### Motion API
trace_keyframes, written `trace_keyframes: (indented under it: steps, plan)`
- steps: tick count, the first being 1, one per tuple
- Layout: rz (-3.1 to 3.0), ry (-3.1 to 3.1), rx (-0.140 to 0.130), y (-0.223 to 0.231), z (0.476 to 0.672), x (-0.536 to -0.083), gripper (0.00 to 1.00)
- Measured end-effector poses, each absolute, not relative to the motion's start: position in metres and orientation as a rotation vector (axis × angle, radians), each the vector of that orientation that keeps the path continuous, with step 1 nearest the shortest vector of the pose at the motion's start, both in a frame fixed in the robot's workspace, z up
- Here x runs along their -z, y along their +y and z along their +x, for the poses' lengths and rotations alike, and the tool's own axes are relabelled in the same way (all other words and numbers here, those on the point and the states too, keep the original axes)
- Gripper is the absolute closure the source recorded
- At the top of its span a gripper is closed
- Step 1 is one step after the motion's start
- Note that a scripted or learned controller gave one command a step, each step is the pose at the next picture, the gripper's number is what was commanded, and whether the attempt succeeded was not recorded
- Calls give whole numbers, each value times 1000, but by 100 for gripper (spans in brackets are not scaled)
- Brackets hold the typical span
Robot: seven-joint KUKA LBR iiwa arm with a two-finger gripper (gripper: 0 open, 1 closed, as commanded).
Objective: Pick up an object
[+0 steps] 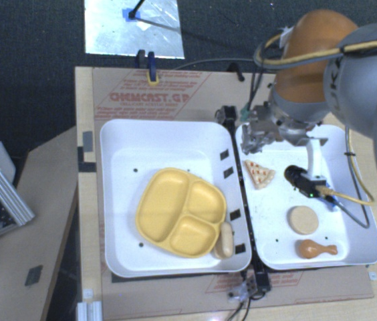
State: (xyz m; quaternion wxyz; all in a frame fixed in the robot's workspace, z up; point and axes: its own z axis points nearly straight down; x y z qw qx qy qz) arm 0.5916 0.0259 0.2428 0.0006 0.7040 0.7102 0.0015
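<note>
The grey two-finger gripper [261,141] is hanging at centre-right of the frame, just above the tan waffle-patterned pizza-slice wedge [259,174] lying near the white right-hand bin's [362,246] left wall. Whether its fingers are apart, I cannot tell. The flat, thin wedge is risking a slip, or the wall blocking closure.

Wooden bench [55,179] with printed cardboard sheet [152,95], two white bins side by side: left [118,146], right [355,243].
</note>
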Motion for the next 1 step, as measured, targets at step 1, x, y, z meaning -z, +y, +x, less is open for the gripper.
trace_keyframes:
  steps: [1]
  plan:
    - [2210,2232,-6,83,612,-239,100]
